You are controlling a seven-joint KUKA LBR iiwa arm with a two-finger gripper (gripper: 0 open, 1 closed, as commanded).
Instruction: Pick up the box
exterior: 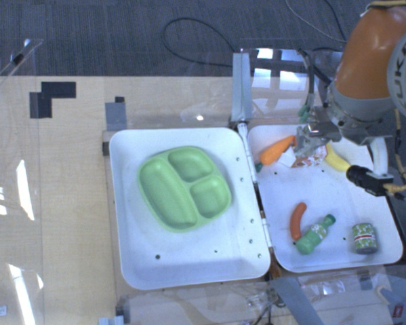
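the gripper (309, 134) sits low over the far part of the right bin (343, 253), close under the grey wrist with its orange band. the box (304, 158) — if that is what the small white-and-red printed thing is, since it is half hidden and blurred — lies just beneath and slightly toward the near side of the gripper, between the carrot (277, 150) on its left and the banana (335, 159) on its right. whether the gripper is touching it or just above it i cannot tell, nor whether its grasping parts are apart or together; the view is too crowded there.

the move turns on that short offset: the box lies almost straight under the tool, a touch nearer the camera, and its long axis cannot be read from here. the carrot is close enough to be nudged or caught instead.

well apart, toward the near edge, lie a sausage (297, 219), a green bottle (314, 234) and a small can (363, 237). the left bin (137, 264) holds a green divided plate (184, 186). the counter (56, 200) around is pale wood.
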